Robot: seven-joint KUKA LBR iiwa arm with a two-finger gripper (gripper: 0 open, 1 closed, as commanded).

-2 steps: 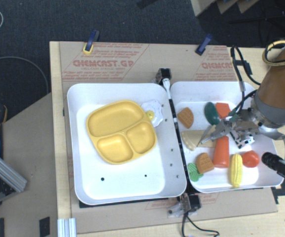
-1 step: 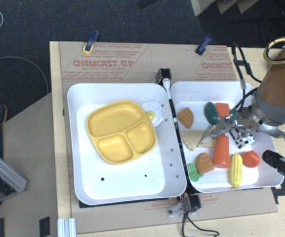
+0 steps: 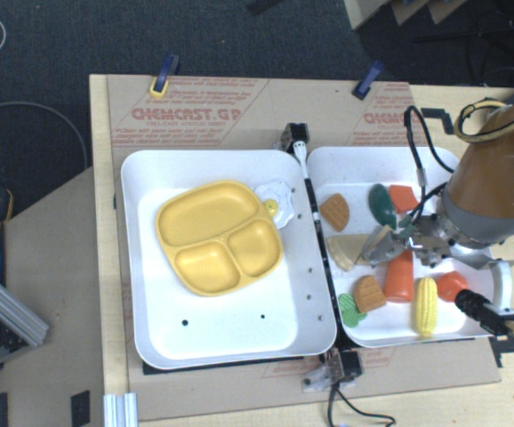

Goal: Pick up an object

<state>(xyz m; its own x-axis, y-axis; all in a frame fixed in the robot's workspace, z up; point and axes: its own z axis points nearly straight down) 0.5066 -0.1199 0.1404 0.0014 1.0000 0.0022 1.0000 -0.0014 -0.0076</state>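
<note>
My jaws (image 3: 390,238) hang low in the right bin (image 3: 357,162), metal tips splayed apart above the pale wedge (image 3: 343,252), pinching nothing. An orange block (image 3: 399,276) sits just beside them, then a ribbed corn cob (image 3: 425,306). In the left bin (image 3: 221,336) lies a glossy yellow three-part plate (image 3: 217,237).
</note>
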